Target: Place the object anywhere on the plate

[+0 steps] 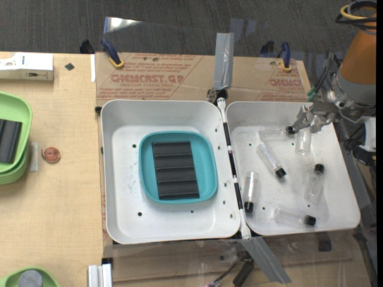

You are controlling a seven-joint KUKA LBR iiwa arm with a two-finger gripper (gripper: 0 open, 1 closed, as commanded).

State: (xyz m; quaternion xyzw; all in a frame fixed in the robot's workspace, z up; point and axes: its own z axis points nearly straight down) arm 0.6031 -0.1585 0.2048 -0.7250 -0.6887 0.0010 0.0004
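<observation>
Probably light, slick, stiff clear tube [304, 141] at right bin's [335, 220] upper right, best pinched mid-barrel; gripper [308, 123] above, opening and hold unclear; teal plate [209, 160] centre-left.

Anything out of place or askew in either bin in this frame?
Nothing damaged or spilled. The clear vials lie scattered at mixed angles in the right bin, and the teal plate in the left bin already carries a dark ridged block.
</observation>
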